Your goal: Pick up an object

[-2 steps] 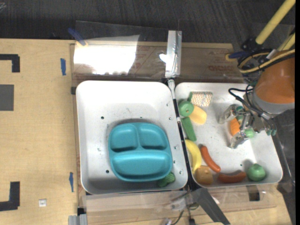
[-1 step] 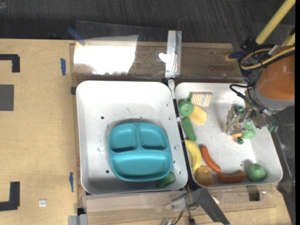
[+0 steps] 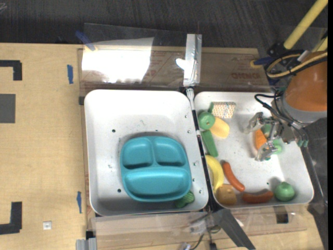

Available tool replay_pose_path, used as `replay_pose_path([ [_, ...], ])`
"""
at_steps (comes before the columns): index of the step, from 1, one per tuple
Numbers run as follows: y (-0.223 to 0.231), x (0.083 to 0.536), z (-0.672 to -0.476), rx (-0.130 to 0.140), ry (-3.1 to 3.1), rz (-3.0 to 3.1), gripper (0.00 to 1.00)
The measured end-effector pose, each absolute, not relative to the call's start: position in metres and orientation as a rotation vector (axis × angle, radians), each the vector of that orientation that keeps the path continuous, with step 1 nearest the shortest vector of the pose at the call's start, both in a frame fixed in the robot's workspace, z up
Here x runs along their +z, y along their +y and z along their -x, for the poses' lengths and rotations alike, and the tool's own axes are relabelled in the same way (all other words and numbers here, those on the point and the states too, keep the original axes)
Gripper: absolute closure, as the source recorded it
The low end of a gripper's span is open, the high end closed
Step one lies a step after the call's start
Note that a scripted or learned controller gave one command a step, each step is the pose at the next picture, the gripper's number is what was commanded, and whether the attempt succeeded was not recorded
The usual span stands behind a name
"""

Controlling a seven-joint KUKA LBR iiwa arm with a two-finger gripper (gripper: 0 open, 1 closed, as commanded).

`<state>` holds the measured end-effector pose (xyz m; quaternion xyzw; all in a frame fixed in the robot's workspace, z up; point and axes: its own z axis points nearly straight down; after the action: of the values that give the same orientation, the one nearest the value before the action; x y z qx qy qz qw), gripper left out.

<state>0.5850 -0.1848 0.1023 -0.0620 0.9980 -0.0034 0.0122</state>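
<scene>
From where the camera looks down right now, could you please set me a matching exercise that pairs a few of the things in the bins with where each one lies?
Things:
1. teal divided plate
2. green round fruit
3. orange carrot-like piece
4. green leafy piece

Places:
A. near front corner of the right bin
B. at the claw, mid right bin
C. middle of the left bin
D. front edge of the left bin, beside the plate

Pairs: 1-C, 2-A, 3-B, 4-D
</scene>
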Motion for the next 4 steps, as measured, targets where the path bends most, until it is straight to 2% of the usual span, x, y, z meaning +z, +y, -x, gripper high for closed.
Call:
replay_pose_path([
  [1,-0.159,0.089,-0.608,-0.003,3.124,0.180,0.00],
  [2,-0.158,0.104,-0.612,-0.009,3.109,0.181,1.00],
  [3,-0.158,0.103,-0.612,-0.008,3.111,0.181,0.00],
  [4,-0.172,0.089,-0.610,-0.003,3.125,0.165,0.00],
])
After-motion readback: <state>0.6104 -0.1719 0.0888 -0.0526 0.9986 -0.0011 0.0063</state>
